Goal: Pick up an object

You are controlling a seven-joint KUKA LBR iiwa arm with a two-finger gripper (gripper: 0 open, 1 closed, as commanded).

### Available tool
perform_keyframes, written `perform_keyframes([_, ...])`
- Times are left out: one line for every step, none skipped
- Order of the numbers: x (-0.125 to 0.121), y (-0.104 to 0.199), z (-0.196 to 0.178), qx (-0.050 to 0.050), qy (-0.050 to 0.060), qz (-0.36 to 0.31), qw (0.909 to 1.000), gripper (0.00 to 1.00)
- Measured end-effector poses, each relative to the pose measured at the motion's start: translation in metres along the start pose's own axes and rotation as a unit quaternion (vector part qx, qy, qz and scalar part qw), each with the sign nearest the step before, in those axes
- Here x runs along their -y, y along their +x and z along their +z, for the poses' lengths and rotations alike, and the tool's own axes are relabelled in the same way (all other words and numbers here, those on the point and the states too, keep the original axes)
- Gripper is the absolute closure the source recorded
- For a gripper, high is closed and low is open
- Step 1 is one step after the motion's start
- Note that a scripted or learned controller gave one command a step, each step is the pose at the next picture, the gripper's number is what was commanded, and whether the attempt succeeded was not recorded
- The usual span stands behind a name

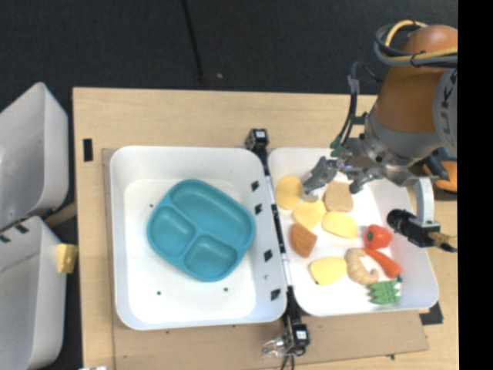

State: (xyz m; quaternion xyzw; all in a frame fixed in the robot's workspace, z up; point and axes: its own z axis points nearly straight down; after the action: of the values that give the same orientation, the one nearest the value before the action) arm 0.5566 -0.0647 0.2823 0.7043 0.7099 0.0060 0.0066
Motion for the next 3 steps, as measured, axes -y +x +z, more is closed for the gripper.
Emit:
perform_keyframes([0.066,-0.023,-0.120,0.001,0.002,0.004,1.0000,0.00])
perform_keyframes([0.070,-0.097,0.018,0.000,0.015,0.007,0.9999,0.00])
perform_keyframes([0.054,-0.132,0.170,0.000,0.007,0.002,1.0000,0.00])
